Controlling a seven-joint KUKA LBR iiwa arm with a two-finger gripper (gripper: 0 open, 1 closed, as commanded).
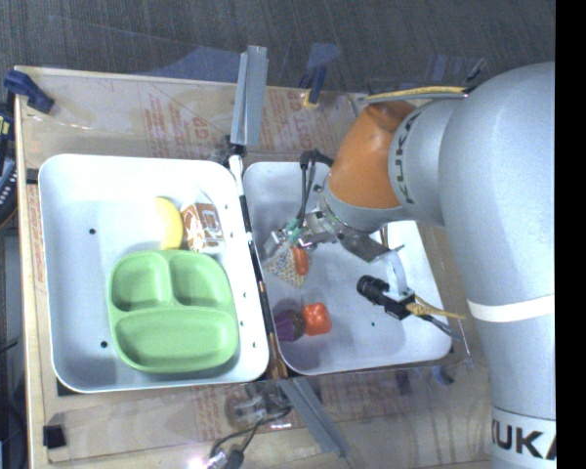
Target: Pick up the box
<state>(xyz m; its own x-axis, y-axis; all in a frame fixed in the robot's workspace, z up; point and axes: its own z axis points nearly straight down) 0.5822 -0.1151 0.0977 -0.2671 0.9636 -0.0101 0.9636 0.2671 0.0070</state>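
The box [204,226], small and brown with a pale label, lies in the left bin [68,262] against its right wall, just behind the green plate. My gripper [293,247] is down in the right bin [410,345], near that bin's left side, about a hand's width right of the box across the two bin walls. Right under the gripper lie a speckled, mesh-like item [284,269] and a small orange piece [301,260]; I cannot tell whether either is held.
A green divided plate [173,311] takes up the front of the left bin, with a yellow rounded object [168,223] next to the box. A purple item [288,324] and a red-orange item [316,318] sit at the front of the right bin.
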